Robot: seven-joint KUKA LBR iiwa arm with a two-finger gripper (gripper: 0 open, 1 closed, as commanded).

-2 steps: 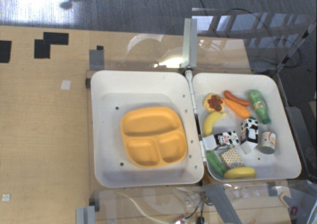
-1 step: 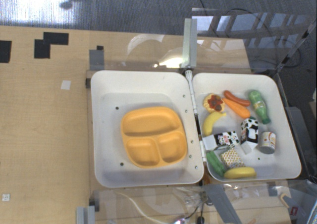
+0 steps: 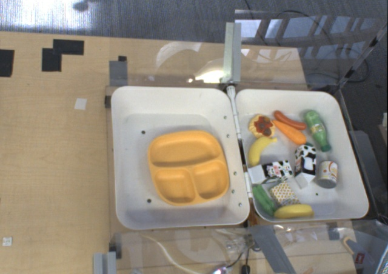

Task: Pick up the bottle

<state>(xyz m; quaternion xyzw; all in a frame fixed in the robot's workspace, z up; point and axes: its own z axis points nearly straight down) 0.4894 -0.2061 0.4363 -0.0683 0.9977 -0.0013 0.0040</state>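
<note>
1. Right bin [image 3: 348, 145]: holds the toy food.
2. Left bin [image 3: 130, 145]: holds an orange tray [image 3: 188, 167].
3. Bottle [image 3: 317, 130] (green, lying flat): far-right of the right bin, beside a carrot [image 3: 291, 131]. Prob. light, stiff, slick plastic; grip across mid-body.
4. Gripper: state can't be told.

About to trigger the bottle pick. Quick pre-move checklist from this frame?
1. Green bottle located in the right bin: ok.
2. Bottle top unobstructed: ok.
3. Clear of neighbours: orange carrot and cow-print carton close but apart: ok.
4. Room beside bin wall: bottle lies near the far right side: cannot tell.
5. Bottle pose: lying down, tilted: ok.
6. Yellow tray sits in the left bin, out of the path: ok.
</note>
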